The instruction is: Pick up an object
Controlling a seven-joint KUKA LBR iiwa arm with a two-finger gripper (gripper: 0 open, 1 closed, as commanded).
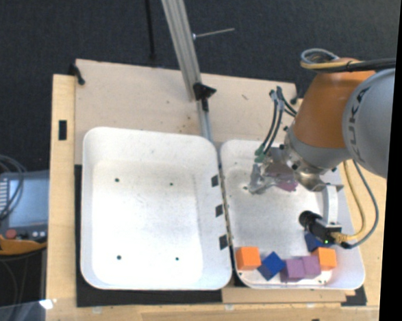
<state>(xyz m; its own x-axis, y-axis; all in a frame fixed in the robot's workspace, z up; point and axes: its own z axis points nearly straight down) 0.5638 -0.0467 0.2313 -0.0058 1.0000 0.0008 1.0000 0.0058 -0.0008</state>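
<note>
The jaws [257, 183] hang over the upper part of the right bin [268, 226]; I cannot tell their state. The blocks lie toward the bin's near edge, well apart from them. The orange block [248, 257] is the nearest.

From my remote station: two white bins [149, 208], faintly grey-speckled, on pale tan bench [123, 96]. Right bin [266, 216] holds orange block [248, 257], blue block [272, 265], purple blocks [302, 268], second orange block [327, 258]. Arm [342, 111] grey with orange band. Surrounding floor [60, 16] dark charcoal. Silver rail [182, 38] crosses top.
</note>
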